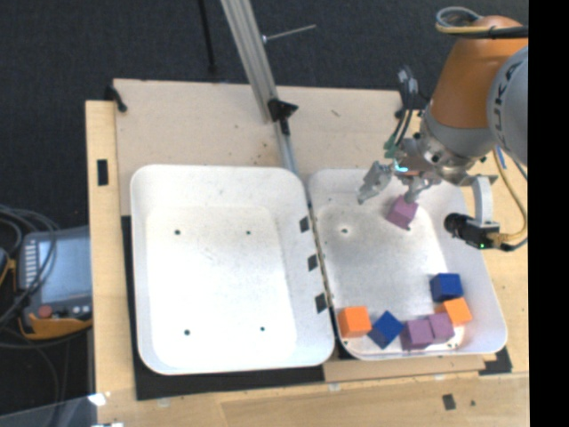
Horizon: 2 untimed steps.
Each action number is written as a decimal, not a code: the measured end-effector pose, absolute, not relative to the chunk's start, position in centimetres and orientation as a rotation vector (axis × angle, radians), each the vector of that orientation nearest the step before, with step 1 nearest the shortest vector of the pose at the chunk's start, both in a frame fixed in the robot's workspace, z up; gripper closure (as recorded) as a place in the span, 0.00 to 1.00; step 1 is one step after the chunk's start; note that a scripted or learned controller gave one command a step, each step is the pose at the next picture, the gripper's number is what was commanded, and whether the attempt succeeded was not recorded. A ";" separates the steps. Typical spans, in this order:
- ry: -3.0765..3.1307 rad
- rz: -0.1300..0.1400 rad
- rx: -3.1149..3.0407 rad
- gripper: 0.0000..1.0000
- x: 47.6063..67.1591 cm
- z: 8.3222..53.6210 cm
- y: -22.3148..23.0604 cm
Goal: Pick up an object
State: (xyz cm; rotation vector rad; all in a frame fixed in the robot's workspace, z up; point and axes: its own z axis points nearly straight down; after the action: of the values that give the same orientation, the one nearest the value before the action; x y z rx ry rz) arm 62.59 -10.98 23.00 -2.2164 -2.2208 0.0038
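A purple block (402,212) lies in the upper part of the right bin (356,256). My gripper (394,190) hangs right above it, open, with its fingers spread. The left finger (373,182) stands clear of the block. The right finger sits just over the block's top edge, and I cannot tell whether it touches. More blocks lie in the bin's near right corner: an orange block (355,320), a blue block (386,328), two purple blocks (427,332), a second orange block (457,310) and a second blue block (446,286).
The left bin (222,265) lies beside the right one, with black clips (313,261) along the seam. A slanted aluminium bar (253,56) rises behind the bins. A cable and a black fitting (471,228) hang at the right bin's right rim.
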 end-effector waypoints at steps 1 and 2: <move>-2.224 -0.002 -2.219 0.00 62.7 23.3 -10.9; -2.225 0.006 -2.217 0.00 63.3 18.7 -10.6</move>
State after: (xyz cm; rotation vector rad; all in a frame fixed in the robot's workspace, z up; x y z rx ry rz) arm 63.26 -10.55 18.70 -2.2166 -2.2247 0.0059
